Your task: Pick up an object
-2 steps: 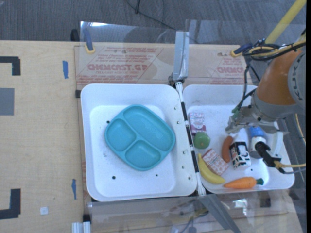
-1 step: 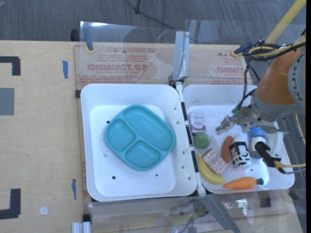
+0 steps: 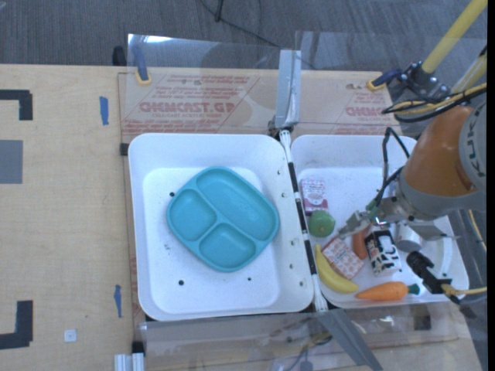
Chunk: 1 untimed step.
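Grey arm (image 3: pixel 456 178) with a broad orange band, black cables, and a black-and-white hand (image 3: pixel 380 247)

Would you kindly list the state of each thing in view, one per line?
Blue divided plate: flat in left bin, compartments bare.
Banana: lying in right bin.
Carrot: lying by the near wall.
Green lime: resting, untouched.
Snack packet: lying flat.
Gripper: low among the items, grip unclear.
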### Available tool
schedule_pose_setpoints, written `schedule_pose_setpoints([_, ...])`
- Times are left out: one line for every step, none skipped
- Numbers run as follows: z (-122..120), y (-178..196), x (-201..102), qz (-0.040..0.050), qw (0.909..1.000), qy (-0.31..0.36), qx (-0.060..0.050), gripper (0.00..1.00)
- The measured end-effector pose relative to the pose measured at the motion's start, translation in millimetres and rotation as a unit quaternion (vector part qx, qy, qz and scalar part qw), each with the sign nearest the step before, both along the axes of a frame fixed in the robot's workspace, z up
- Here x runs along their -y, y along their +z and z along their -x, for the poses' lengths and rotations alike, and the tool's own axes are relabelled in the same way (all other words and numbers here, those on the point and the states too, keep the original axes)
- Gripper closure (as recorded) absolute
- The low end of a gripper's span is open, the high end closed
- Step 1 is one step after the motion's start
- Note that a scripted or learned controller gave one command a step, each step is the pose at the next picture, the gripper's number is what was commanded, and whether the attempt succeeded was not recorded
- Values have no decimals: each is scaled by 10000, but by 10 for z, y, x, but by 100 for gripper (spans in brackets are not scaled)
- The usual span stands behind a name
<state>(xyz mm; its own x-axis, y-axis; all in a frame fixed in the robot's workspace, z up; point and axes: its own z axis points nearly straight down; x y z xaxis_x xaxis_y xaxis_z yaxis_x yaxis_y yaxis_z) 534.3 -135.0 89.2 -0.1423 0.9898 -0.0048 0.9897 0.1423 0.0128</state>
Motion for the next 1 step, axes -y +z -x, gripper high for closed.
schedule_pose_setpoints([-7,104,42,22,10000,-34,27,100])
